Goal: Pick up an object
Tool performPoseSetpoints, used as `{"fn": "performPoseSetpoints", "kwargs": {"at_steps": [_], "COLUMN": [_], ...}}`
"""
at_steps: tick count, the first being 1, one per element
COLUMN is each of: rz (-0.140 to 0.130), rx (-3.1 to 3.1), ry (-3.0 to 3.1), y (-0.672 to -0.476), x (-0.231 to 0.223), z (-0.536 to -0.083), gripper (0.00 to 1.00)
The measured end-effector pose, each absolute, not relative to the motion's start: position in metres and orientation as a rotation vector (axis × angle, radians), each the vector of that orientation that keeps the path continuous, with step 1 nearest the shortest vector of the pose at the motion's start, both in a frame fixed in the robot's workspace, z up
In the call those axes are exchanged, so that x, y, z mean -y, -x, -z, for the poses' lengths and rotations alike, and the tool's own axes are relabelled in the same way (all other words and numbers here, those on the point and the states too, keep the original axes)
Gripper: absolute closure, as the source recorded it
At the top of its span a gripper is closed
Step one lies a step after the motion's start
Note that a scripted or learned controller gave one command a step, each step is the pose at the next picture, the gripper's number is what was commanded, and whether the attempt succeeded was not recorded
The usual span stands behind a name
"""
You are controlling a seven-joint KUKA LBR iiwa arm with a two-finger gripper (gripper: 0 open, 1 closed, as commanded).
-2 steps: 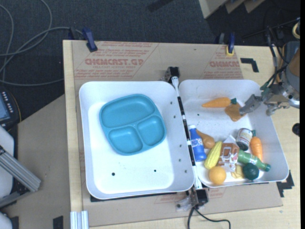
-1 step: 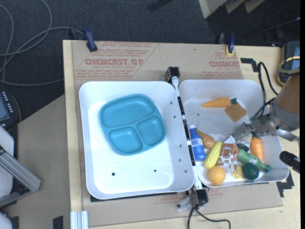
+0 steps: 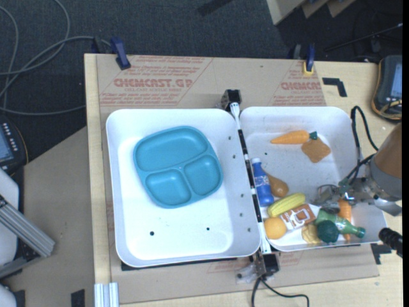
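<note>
Pincer low in right bin, lower right of frame; spread or pressed together: cannot tell. Nearest target, small orange piece, just below-right of it, long axis near vertical. Toy pile crowds lower left.

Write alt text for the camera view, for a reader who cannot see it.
A grey robot arm reaches in from the right, its pincer low over toy food crowded in the near end of the right white bin, among it a corn cob and a blue bottle. A toy carrot lies farther back. The left white bin holds a blue divided plate.
</note>
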State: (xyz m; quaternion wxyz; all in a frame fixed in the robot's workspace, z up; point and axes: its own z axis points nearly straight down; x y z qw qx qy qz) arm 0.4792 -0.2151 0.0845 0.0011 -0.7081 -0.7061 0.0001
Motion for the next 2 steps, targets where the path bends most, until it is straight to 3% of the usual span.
{"fn": "performPoseSetpoints", "kwargs": {"at_steps": [1, 2], "rz": [0.002, 0.01], "rx": [2.224, 2.237], "ry": [2.225, 2.234], "y": [-0.482, -0.484], "x": [0.216, 0.139], "z": [-0.096, -0.12], "gripper": [1.0, 1.0]}}
